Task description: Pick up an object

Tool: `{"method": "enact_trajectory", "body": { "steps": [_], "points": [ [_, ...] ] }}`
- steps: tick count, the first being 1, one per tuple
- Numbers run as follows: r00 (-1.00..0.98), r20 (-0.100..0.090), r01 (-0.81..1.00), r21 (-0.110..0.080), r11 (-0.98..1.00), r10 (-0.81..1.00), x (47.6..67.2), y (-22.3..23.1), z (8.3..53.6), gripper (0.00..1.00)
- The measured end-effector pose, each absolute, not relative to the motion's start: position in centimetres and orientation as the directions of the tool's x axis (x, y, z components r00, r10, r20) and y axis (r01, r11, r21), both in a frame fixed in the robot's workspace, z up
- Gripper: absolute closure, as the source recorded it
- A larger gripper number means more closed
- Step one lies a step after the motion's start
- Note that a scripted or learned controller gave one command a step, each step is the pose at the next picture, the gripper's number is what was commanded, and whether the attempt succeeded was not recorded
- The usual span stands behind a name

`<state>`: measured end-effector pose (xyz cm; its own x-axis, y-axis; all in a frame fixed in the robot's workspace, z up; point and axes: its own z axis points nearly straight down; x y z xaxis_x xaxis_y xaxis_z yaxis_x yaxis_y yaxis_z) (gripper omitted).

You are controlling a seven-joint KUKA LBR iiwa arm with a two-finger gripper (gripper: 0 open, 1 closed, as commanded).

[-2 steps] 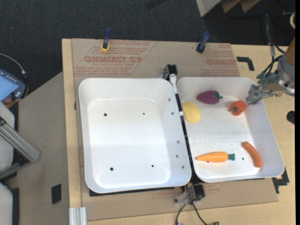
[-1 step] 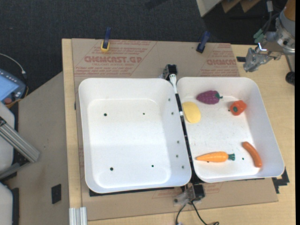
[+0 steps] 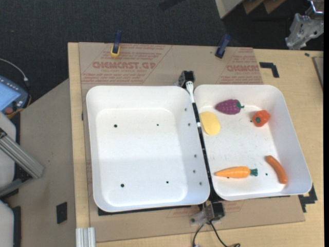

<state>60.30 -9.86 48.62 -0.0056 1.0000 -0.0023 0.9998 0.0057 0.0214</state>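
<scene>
Where bins meet, right bin (image 3: 288, 138) holding lemon (image 3: 209, 123), carrot (image 3: 235, 173), grapes (image 3: 229, 106)

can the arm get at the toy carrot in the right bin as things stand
Probably yes: the toy carrot lies flat on the right bin's floor, apart from the sausage and lemon, with nothing over it.

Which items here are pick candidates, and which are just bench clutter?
Pick candidates, all in the right bin: purple grapes, yellow lemon, red pepper, carrot, orange sausage.

Bench clutter: left bin, two blue clamps, cardboard sheet.
</scene>
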Motion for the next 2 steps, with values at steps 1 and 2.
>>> {"method": "enact_trajectory", "body": {
  "steps": [1, 2],
  "points": [
    [-0.009, 0.002, 1.000, 0.010, 0.009, 1.000, 62.4, -1.6, 53.7, 1.00],
    [-0.007, 0.001, 1.000, 0.005, 0.007, 1.000, 63.5, 4.3, 53.5, 1.00]
  ]
}}
